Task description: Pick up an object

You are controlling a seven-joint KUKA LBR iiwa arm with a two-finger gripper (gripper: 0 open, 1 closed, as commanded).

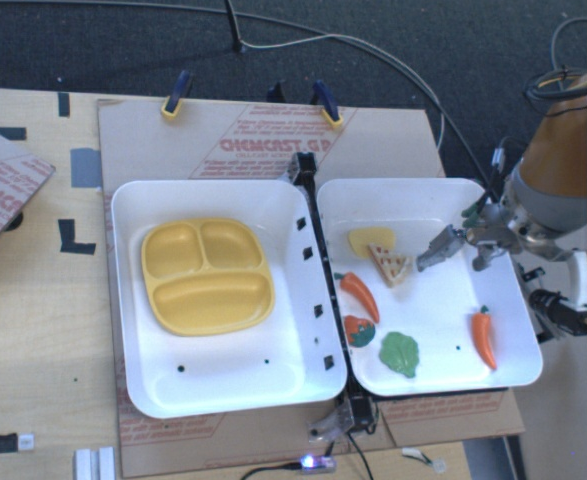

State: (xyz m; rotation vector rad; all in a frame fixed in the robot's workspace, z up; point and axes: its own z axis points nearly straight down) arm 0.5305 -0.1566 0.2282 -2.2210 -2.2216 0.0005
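Nothing picked yet; the whole grasp is left to do, as I judge it. My two-finger gripper [460, 248] hangs at the right of the frame over the upper right part of the right-hand shallow white plastic bin [428, 196], fingers spread apart with only air between them, one grey finger [436, 249] slanting down-left toward the toy food. Contents, largest first. Left-hand shallow white plastic bin [133, 368], centre-left of frame: one yellow three-compartment plastic tray [208, 275], lying flat, its compartments bare. Right-hand bin, all loose and untouched: a pale yellow cheese-like piece [370, 238] toward its upper left, touching a tan holed wedge [391, 264] just below-right of it; an orange-red pepper-shaped piece [361, 295] beside the dividing wall; a green leafy piece [400, 353] at lower centre; a small orange carrot [485, 336] at lower right, well apart; a small red-and-green piece [358, 330] under the pepper. Nearest candidate to my fingers: the tan wedge.
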